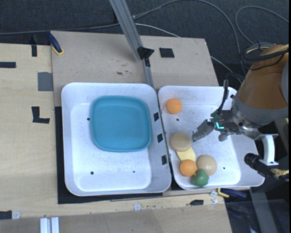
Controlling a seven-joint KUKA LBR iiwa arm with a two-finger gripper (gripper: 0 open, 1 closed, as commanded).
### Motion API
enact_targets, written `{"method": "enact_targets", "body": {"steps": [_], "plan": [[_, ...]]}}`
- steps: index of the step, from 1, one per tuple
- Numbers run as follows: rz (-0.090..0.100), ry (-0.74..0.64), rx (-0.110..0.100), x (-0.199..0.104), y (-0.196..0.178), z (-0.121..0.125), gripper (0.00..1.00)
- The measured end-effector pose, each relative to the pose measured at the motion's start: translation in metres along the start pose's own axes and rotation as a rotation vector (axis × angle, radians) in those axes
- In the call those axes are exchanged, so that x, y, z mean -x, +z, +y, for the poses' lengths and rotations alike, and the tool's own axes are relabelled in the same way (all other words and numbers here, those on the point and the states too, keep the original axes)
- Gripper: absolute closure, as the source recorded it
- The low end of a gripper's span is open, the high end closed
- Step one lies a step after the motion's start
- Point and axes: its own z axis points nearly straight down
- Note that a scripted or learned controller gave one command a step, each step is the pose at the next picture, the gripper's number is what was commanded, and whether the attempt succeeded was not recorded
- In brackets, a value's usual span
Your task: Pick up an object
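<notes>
In the right bin (203, 93), a small orange ball (173, 106) lies near the back left corner. At the front sit a tan round piece (180, 141), a yellow piece (186, 154), an orange ball (187, 167), a beige ball (206, 163) and a green ball (200, 178), all close together. My gripper (211, 134) hangs over the bin's middle right, just right of the tan piece. It is open, its fingers spread wide and holding nothing.
The left bin (75, 144) holds a square blue plate (120, 123). A grey metal pole (131, 30) slants down to the bins' shared back edge. The arm's orange band and grey body (262, 89) overhang the right bin's right rim.
</notes>
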Motion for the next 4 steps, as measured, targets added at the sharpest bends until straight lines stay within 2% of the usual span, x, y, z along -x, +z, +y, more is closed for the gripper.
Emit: {"method": "enact_targets", "body": {"steps": [1,2,4], "plan": [[0.000,0.000,0.000,0.000,0.000,0.000,0.00],[0.000,0.001,-0.005,0.007,0.058,-0.006,0.00],[-0.001,0.000,0.001,0.010,0.142,-0.003,0.00]]}}
